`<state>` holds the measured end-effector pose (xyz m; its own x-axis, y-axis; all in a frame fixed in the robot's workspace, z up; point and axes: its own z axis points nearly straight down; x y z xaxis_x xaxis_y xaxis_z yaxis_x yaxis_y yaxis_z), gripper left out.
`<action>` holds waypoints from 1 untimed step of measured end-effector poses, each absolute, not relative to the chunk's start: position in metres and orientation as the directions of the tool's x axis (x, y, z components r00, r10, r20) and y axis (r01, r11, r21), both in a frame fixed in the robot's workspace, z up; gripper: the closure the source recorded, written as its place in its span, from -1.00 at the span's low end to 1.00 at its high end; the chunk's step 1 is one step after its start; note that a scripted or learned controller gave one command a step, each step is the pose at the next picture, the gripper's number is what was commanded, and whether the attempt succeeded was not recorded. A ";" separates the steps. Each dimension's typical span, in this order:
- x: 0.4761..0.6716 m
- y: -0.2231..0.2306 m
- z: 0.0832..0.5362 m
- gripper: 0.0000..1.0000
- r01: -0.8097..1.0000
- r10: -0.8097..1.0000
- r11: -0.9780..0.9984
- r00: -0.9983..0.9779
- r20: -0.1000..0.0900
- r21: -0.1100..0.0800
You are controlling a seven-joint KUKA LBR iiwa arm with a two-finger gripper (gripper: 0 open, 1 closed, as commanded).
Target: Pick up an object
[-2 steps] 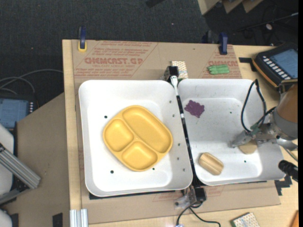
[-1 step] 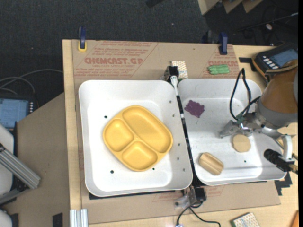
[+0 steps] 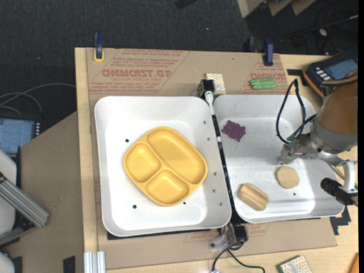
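The right bin [image 3: 267,212] holds three loose items. A flat purple piece [image 3: 234,131] lies near its back left. A round tan disc [image 3: 288,177] sits toward the right. A tan bread-like roll [image 3: 253,197] rests near the front edge. My gripper [image 3: 289,154] reaches in from the right on the grey arm with its orange band [image 3: 340,114]. It hangs low over the bin floor just behind the tan disc, and nothing is visibly held in it.
The left bin [image 3: 114,124] holds a yellow three-compartment plate [image 3: 165,165]. A green object [image 3: 262,84] lies on the cardboard behind the right bin. Black cables [image 3: 282,115] loop beside the arm. Clamps [image 3: 99,53] pin the board's back edge.
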<state>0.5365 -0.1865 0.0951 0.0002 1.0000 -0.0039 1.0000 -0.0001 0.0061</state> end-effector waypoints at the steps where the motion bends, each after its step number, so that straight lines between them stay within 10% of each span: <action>1: 0.535 -0.102 0.084 1.00 1.000 1.000 0.006 -0.006 0.003 -0.002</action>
<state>0.5350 -0.1024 0.0845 -0.0065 1.0000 0.0031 1.0000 0.0065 -0.0017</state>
